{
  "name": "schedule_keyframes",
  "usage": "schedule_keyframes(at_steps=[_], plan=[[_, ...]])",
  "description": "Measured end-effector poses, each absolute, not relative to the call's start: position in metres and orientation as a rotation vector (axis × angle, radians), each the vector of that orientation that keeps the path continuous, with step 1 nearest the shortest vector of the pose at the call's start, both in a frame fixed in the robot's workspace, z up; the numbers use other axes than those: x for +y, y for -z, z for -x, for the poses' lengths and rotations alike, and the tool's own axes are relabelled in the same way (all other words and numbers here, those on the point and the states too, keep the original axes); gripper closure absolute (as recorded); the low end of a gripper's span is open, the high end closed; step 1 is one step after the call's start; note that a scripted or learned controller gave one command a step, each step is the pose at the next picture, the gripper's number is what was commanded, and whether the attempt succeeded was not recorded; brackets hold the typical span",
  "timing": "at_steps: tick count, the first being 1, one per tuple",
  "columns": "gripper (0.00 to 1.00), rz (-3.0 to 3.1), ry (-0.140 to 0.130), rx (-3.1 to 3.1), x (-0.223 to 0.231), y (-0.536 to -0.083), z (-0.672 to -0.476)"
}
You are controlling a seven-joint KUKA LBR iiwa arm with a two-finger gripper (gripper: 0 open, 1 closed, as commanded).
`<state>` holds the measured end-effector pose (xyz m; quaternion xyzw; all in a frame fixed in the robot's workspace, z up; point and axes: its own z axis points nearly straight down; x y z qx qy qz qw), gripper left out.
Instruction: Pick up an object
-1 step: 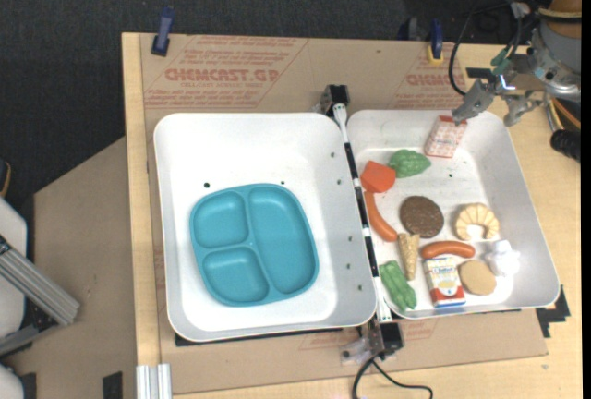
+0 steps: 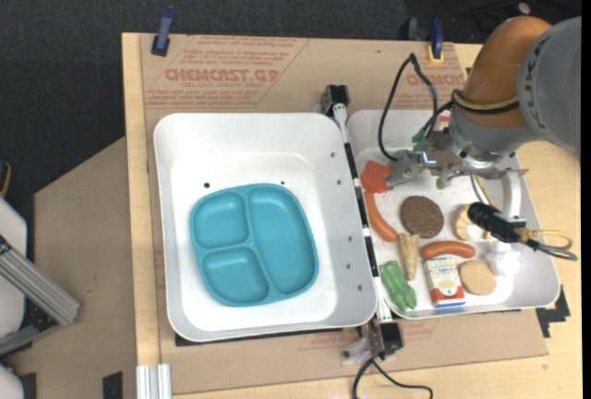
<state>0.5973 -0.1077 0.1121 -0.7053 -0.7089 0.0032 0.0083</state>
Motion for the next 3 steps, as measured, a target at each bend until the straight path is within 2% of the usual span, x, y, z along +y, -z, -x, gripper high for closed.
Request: schedule_keyframes(at_steps=[1, 2, 3], plan=[[0.00, 2.217, -0.010, -2.209, -0.120, -0.082, -0.519], [0.00, 2.224, 0.003, -2.226, -0.131, -0.085, -0.574], [0.00, 2.220, 0.005, -2.228, -0.115, -0.085, -0.629]])
